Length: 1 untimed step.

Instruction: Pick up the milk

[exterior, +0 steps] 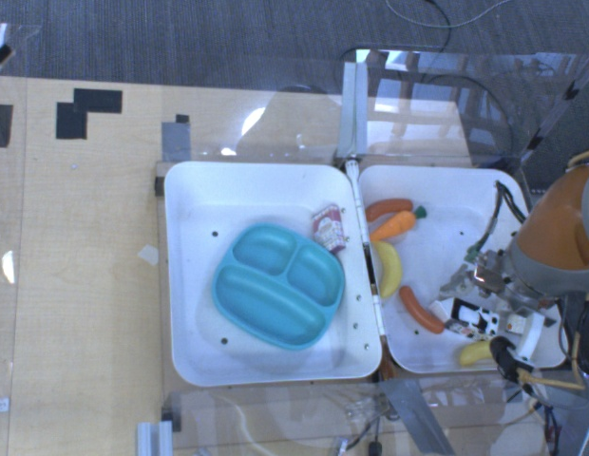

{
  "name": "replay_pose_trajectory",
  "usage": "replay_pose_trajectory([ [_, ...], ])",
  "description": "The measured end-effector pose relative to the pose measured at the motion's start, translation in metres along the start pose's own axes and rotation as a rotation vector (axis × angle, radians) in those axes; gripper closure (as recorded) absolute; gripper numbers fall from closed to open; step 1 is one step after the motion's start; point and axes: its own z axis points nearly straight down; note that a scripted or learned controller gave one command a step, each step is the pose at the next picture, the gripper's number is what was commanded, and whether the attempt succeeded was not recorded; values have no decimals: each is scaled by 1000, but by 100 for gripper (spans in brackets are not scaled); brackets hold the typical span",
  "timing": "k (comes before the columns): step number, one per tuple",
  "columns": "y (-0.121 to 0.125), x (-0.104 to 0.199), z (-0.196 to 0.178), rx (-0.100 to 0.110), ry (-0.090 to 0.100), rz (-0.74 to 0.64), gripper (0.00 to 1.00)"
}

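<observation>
A small white carton with black patches, which I take for the milk, lies in the right bin near its front right corner. My gripper hangs directly over it, low in the bin, with the grey wrist and orange band rising to the right. The gripper covers part of the carton, and whether they touch cannot be told from this slant.
Around the carton lie a red sausage, a banana, a carrot, another sausage and a yellow piece. The left bin holds a blue divided plate and a small pink packet.
</observation>
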Motion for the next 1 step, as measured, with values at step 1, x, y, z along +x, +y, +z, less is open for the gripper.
replay_pose_trajectory([
  [1,-26,53,1,-5,-8,97,0],
])
